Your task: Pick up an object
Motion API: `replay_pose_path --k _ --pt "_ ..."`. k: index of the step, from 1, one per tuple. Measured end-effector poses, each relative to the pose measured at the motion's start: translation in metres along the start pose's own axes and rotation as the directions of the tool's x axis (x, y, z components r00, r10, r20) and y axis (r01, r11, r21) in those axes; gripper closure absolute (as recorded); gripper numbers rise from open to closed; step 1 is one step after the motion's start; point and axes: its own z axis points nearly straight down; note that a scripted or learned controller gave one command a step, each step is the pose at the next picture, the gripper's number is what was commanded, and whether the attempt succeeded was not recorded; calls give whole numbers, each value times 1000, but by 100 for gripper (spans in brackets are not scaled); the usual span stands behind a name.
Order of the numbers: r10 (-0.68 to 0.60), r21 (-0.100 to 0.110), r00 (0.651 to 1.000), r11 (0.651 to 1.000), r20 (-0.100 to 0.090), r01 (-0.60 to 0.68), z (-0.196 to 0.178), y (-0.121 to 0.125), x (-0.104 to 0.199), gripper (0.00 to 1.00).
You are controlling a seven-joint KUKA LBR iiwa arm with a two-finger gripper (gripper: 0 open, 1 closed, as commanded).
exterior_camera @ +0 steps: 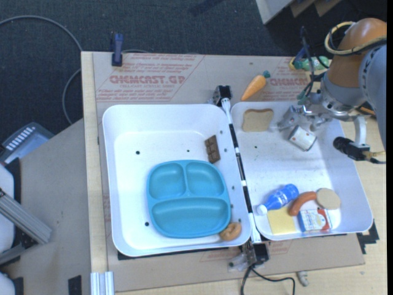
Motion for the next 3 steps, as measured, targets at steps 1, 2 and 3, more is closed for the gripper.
replay_pose_path --k 1,2,3 --pt "-1 -4 1000 1000 2 1 -12 1 0 100" --pt "-1 -3 1000 1000 2 1 -11 1 0 0" --pt "0 -1 1000 1000 -1 0 13 -31 16 0"
